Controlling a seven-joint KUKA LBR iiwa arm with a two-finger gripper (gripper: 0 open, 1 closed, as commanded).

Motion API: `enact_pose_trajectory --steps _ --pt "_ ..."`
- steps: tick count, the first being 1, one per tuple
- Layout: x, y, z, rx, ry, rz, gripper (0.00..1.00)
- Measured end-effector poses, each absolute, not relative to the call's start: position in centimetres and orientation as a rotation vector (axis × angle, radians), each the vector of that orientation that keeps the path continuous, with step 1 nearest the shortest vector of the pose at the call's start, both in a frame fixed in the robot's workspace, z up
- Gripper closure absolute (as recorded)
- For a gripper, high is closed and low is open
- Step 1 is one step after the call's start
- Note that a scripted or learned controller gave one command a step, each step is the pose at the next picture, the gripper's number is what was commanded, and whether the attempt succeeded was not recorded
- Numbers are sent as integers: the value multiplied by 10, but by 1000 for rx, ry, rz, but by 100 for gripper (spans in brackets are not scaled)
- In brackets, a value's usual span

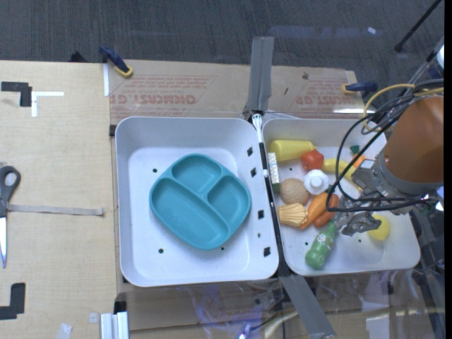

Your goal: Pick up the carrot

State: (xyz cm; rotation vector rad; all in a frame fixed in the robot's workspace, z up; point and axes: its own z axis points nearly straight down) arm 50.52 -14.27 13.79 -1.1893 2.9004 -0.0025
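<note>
Orange was the color of the carrot (316,209), and it lay in the right bin (395,258), about in the middle, tipped at a slant. It touched a yellow ridged piece of toy food (292,214) on its left side, and a tan egg-shaped toy (294,191) sat just above that. A green bottle (320,246) lay below the carrot, near the front wall of the bin. A yellow toy corn (291,149) and a red toy (312,160) lay farther back, and a small white thing (316,182) sat between the red toy and the carrot. The gripper (351,221) hung low over the right bin, just beside the carrot's right end. It was dark and tangled with wires, so how wide it stood was too hard to tell, and nothing could be seen in its hold. The left bin (134,210) held a blue plate (200,200) with three parts.
</note>
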Motion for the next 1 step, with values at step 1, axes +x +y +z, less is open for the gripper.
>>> enact_pose_trajectory --steps 1 --pt "549 -120 198 -1237 2881 -1 100"
